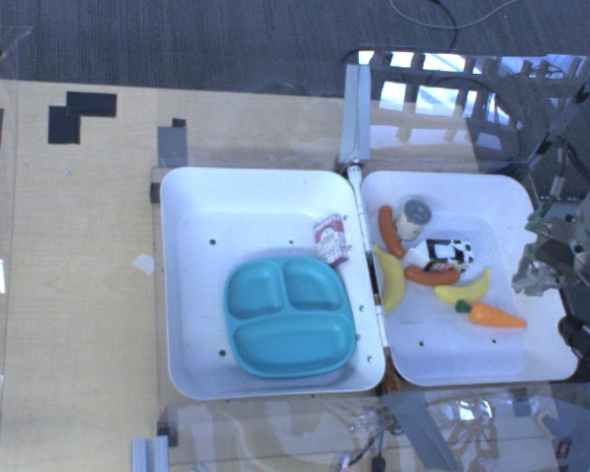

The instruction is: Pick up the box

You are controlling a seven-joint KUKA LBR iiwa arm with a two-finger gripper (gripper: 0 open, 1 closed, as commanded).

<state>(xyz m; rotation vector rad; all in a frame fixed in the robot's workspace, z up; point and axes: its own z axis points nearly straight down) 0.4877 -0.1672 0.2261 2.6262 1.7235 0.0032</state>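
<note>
Nearest my camera, I see the turquoise three-compartment plastic plate lying flat in the front half of the left white bin. In the right white bin, the orange toy carrot lies closest to me, with a small yellow banana just behind it and a larger yellow banana against the bin's left wall. A reddish sausage lies between the two bananas.

The box is a small black-and-white carton sitting near the middle of the right bin, touching that sausage; its print is too small for me to read. A red-and-white packet leans on the left bin's right wall, its lettering also unreadable. Farther back stand a second sausage and a small grey-lidded jar.

The gripper sits over the right bin's right edge, apart from the box, holding nothing I can see; its opening I cannot tell.
</note>
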